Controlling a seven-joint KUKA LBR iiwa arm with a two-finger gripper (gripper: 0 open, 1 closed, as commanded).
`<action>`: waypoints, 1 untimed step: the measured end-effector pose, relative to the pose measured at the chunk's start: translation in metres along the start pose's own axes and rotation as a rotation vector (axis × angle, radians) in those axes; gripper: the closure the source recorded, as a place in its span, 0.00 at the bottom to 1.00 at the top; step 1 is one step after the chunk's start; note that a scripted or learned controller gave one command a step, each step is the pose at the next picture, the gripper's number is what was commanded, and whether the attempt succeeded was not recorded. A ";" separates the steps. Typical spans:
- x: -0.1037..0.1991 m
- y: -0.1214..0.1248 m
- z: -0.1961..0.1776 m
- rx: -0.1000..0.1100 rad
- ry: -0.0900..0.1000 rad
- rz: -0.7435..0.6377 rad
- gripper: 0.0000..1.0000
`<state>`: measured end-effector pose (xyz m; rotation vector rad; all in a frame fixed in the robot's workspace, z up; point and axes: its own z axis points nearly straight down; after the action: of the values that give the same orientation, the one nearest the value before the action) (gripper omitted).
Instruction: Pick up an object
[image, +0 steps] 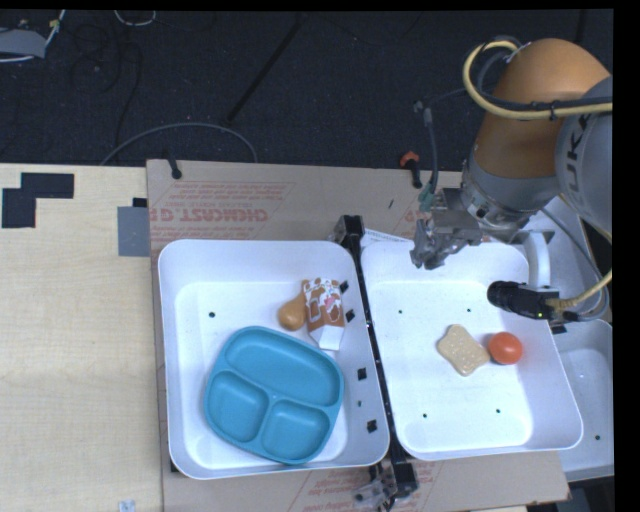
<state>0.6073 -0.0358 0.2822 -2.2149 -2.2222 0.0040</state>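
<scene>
In the right bin lie a tan, toast-shaped piece and a small orange-red ball, side by side right of the bin's middle. The left bin holds a blue divided plate, a small orange-brown lump and a brown-and-white patterned box resting on a white scrap. My gripper hangs over the far left corner of the right bin, well apart from the toast piece and the ball. I see nothing hanging under it.
A black divider runs between the two bins. A black cylinder on a white bracket juts in over the right bin's right rim, close to the ball. Cardboard lies under the bins; cables loop around the arm's orange band.
</scene>
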 end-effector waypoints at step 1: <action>0.056 -0.006 0.025 0.001 0.000 -0.001 1.00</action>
<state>0.6013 0.0200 0.2576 -2.2133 -2.2226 0.0050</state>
